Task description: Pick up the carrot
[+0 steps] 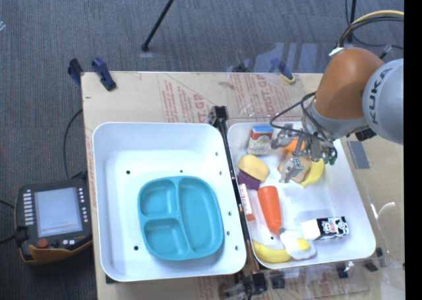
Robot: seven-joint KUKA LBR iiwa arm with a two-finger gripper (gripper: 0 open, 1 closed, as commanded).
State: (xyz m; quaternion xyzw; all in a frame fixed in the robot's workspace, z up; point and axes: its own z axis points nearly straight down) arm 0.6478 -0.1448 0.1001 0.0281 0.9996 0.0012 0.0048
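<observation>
The bench point(165, 97) carries two shallow white bins side by side. The left bin point(115, 140) holds one item: a blue divided plate point(180, 217) with three compartments, lying flat toward the near side.

The right bin point(353, 210) holds the food items. The carrot point(269, 208) lies near the bin's middle, orange, running far to near, just right of a thin red packet point(245, 201) set along the left wall. Just beyond the carrot's far end sits a pale yellow piece point(254, 167) over a purple one point(246, 179). A small carton point(260, 139) stands in the far left corner. A banana point(314, 172) lies to the right of the carrot, beside the gripper. At the near edge lie a yellow piece point(270, 252) and a fried egg point(296, 244) touching it; a small black and white box point(331, 227) rests to their right.

The arm point(353, 91) reaches in from the right. Its gripper point(295, 167) hangs over the far middle of the right bin, apart from the carrot; whether the claw is spread or pressed together cannot be told.

A handheld control pad point(53, 219) rests on the floor left of the bench.
</observation>
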